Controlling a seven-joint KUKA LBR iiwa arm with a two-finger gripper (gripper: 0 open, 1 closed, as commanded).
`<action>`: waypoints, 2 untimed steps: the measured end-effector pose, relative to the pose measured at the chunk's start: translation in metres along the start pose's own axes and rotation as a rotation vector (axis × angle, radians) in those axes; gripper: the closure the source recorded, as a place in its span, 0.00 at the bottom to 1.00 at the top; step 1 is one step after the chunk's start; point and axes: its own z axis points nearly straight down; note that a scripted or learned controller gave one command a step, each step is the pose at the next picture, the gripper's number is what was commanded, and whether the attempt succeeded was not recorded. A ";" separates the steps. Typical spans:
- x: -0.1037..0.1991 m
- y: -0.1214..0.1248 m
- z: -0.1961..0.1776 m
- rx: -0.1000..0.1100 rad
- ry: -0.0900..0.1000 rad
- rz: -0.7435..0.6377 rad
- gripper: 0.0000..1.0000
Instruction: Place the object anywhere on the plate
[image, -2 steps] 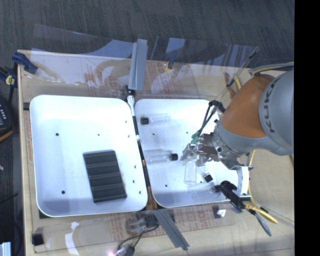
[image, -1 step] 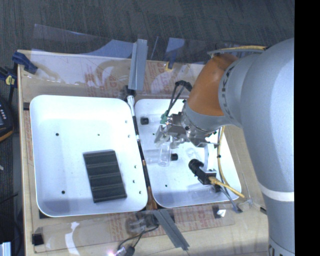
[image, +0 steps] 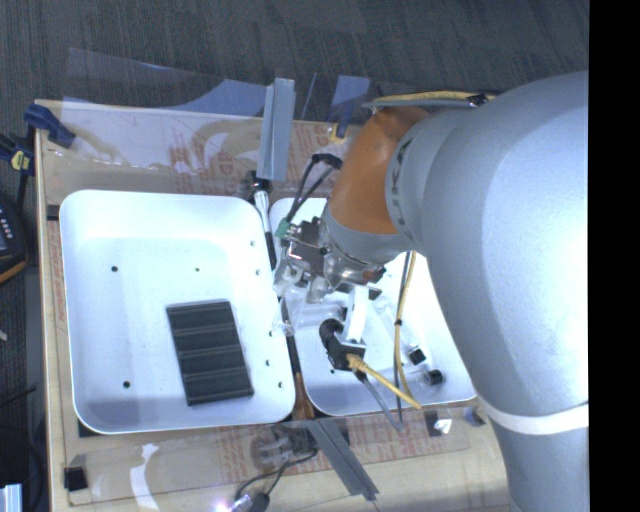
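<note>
Where the grey arm (image: 500, 250) reaches in from the right and bends down over the right bin (image: 440, 330), its gripper (image: 305, 290) hangs close above that bin's left rim, by the seam between the two bins, though cables and the wrist hide too much to judge how it stands. Well to the gripper's left and a little nearer the camera, a dark ribbed rectangular plate (image: 208, 352) lies flat on the floor of the left bin (image: 100, 230), untouched by the arm, and both bins sit side by side on the wooden surface (image: 150, 160).
</note>
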 end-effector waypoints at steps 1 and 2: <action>0.090 -0.075 0.000 0.001 0.000 0.113 1.00; 0.151 -0.122 -0.032 -0.004 0.000 0.209 1.00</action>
